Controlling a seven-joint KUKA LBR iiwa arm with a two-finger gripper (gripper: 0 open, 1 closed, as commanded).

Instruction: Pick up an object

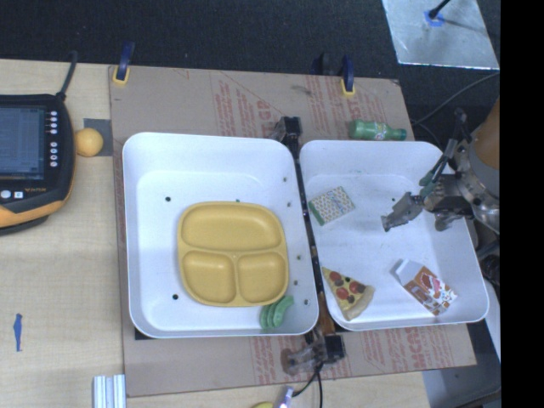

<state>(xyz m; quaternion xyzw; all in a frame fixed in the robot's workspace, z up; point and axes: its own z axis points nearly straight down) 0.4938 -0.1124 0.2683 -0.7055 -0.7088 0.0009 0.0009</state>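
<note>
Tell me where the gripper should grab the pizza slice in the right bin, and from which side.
The pizza slice lies flat near the right bin's left wall, so probably come straight down from above. Close the gripper across the narrower pointed half, fingers on the two straight edges, clear of the wall.

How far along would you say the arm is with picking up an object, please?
Nothing looks picked up yet: the pizza slice, the red-and-white packet and the small green card all lie in the right bin. In hand: the gripper is over that bin, nothing visible between its fingers. Left: a grasp and lift.
</note>
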